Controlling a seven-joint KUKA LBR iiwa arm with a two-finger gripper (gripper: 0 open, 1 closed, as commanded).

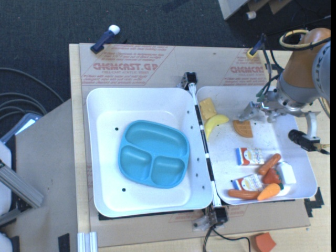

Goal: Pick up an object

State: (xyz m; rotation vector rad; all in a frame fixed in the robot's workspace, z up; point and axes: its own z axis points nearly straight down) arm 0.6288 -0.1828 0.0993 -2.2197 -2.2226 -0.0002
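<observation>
My gripper hangs over the back of the right bin, reaching in from the right under the grey arm with its orange band. Its tip is just above and right of a flat orange-brown piece, close to it; I cannot tell whether they touch. A yellow banana and a yellow block lie against the bin's left wall. Nearer the front lie two small white cartons, orange carrots, a red piece and a sausage.
The left bin holds a blue divided plate. A black clip sits on the divider between the bins. A black part hangs by the right bin's right wall. Cables trail near the arm.
</observation>
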